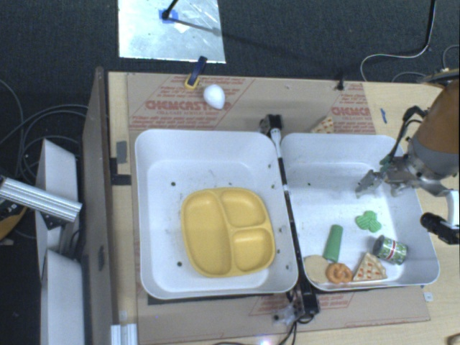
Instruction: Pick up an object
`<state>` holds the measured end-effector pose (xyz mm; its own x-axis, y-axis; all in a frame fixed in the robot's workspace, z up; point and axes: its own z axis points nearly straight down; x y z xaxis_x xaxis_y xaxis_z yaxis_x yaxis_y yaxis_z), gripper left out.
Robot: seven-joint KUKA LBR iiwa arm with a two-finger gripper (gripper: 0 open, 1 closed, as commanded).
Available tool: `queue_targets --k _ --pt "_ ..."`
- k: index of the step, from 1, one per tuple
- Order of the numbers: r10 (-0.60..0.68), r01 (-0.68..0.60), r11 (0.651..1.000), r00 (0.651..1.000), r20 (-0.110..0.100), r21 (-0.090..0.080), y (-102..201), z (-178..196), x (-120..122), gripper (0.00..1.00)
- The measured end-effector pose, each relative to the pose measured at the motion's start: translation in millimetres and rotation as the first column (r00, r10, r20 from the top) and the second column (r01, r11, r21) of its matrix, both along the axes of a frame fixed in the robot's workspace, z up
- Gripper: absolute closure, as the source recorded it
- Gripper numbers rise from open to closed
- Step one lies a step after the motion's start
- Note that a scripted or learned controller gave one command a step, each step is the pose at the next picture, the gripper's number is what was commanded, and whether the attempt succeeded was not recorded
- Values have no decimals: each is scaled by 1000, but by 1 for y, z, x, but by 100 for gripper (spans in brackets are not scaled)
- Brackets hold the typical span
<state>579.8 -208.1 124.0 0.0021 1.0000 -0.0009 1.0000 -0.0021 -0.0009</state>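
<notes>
red "chemcast" printed twice on the brown cardboard sheet behind the bins

Even overhead light fills the scene; the white bins are bright, almost washed out. Glare streaks a foil sheet at top. Shadows are soft. The picture is slightly grainy, edges soft.

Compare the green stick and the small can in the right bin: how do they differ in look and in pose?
The green stick is one plain green; the small can has a green body with a pale end. The green stick is long and slim, the small can short and stout. The green stick lies nearer the bin's middle, the small can near the right wall. Both lie on the floor of the same bin.
</notes>
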Motion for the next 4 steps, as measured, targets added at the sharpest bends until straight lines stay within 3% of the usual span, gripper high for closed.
queue_targets --k 1,2,3,4 --pt "1 -1 1000 1000 -3 2 9 -21 -42 0" --pt "3 -3 1000 1000 0 1 13 -40 -54 0" --pt "16 -16 1000 1000 6 6 113 -39 3 0" --pt "-1 1 1000 1000 0 -1 61 -40 -28 0"
